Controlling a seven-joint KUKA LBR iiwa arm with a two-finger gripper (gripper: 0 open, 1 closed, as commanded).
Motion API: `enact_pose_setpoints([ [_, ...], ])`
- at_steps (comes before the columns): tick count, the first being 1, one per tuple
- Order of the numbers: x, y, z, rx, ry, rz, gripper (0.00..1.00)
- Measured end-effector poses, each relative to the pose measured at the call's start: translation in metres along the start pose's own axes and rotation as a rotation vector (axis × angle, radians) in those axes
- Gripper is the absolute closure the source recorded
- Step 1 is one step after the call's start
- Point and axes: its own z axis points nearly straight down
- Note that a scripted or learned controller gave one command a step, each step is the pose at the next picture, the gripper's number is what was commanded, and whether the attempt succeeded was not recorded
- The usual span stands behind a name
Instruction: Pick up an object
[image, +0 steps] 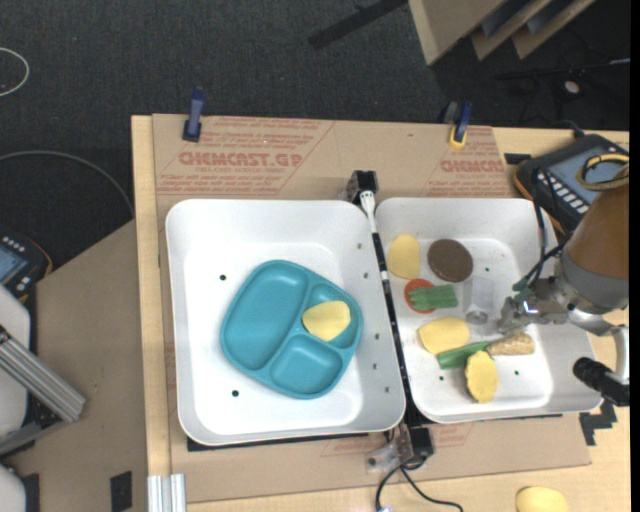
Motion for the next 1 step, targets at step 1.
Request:
enact_pose_setpoints([
  [1,0.0291,-0.0084,-0.1932,-0.035,-0.003,-0.016,1.00],
])
